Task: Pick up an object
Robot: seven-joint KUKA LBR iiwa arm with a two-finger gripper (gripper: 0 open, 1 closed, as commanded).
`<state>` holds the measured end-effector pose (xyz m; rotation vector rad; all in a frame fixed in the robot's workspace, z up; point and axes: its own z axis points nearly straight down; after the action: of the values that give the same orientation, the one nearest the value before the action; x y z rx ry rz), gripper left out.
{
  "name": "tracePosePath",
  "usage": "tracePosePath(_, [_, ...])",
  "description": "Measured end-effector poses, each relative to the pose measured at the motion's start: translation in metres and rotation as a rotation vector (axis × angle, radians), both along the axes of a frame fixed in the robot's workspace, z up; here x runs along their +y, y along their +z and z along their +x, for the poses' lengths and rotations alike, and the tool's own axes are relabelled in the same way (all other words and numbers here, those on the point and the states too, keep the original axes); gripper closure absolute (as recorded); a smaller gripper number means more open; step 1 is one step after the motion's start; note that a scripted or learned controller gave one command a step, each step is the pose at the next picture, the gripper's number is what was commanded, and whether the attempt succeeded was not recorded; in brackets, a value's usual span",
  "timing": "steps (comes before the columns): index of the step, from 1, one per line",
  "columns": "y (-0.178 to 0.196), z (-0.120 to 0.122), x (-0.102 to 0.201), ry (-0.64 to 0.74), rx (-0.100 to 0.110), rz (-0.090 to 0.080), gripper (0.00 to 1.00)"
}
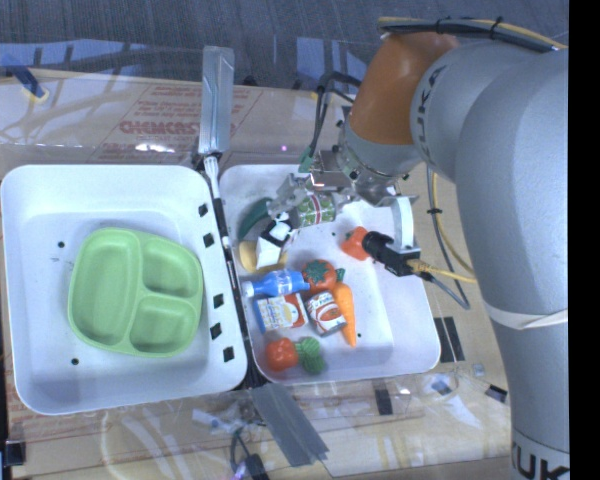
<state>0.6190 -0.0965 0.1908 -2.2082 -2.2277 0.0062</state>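
While low over the right bin (420,343), pincer (302,200) beside a small can (320,208), grip state impossible to tell.

A divided plate (135,291) lies in the left bin (20,268) — the toys (305,308) crowd the right bin (420,343).

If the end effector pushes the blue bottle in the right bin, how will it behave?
The blue bottle lies on its side, so it would probably roll. It looks like small smooth plastic, likely light and a bit slippery. The carrot and packets crowd it, so they might shift with it.
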Motion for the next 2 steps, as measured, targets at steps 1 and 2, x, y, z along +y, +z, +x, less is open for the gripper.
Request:
tracePosePath(1, [-0.053, -0.104, -0.023, -0.021, 0.001, 0.000, 0.00])
tracePosePath(2, [-0.056, -0.110, -0.100, 0.059, -0.005, -0.001, 0.00])
